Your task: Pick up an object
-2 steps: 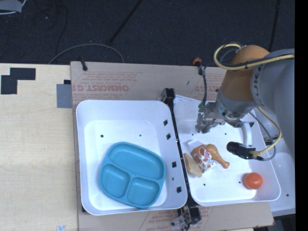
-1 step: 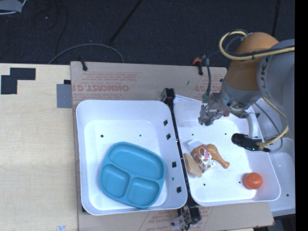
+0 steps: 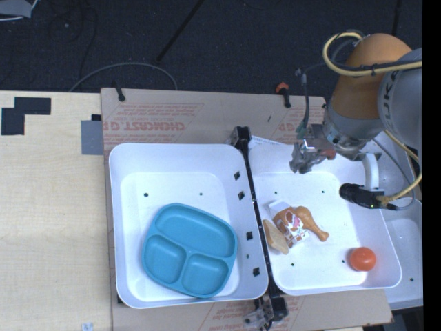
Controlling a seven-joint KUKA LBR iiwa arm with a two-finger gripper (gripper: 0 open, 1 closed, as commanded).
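Overhead, gripper (image 3: 304, 158) near right bin (image 3: 324, 179) rim

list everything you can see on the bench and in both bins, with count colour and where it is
bins: 2, white, side by side on the bench
divided plate: 1, blue, in the left bin, toward its near side
chicken drumstick toy: 1, tan-brown, in the right bin, near its middle
small packet: 1, white with red print, right bin, touching the drumstick
tan wedge: 1, beige, right bin, left of the packet
ball: 1, orange-red, right bin, near right corner
cardboard sheet: 1, brown, under the bins
arm: 1, grey with orange band, at the right
gripper: 1, dark grey, above the right bin's far edge
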